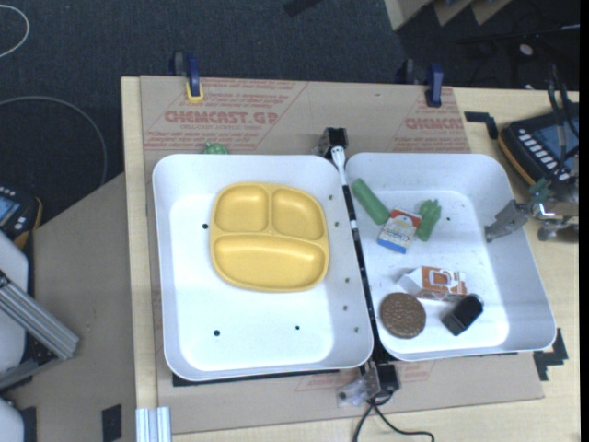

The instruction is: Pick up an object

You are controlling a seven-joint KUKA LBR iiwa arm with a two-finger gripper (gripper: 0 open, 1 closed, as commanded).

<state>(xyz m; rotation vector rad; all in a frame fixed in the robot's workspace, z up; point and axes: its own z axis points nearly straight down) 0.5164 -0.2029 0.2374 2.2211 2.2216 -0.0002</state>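
Note:
The right bin [515, 311] holds several small objects. A green stick [372, 201] lies at its upper left, with a small red, white and blue box [397, 230] beside it and a green piece [428, 219] just right of the box. Lower down lie a brown round disc [403, 314], an orange and white packet [438, 283] and a black block [463, 313]. My gripper [509, 219] is at the bin's right rim, to the right of all the objects and touching none of them.
The left bin [184, 274] holds a yellow divided plate [270, 237]. Both bins rest on a cardboard sheet [276, 109] held by clamps at the back. A dark device [543, 145] sits beyond the right bin's far corner.

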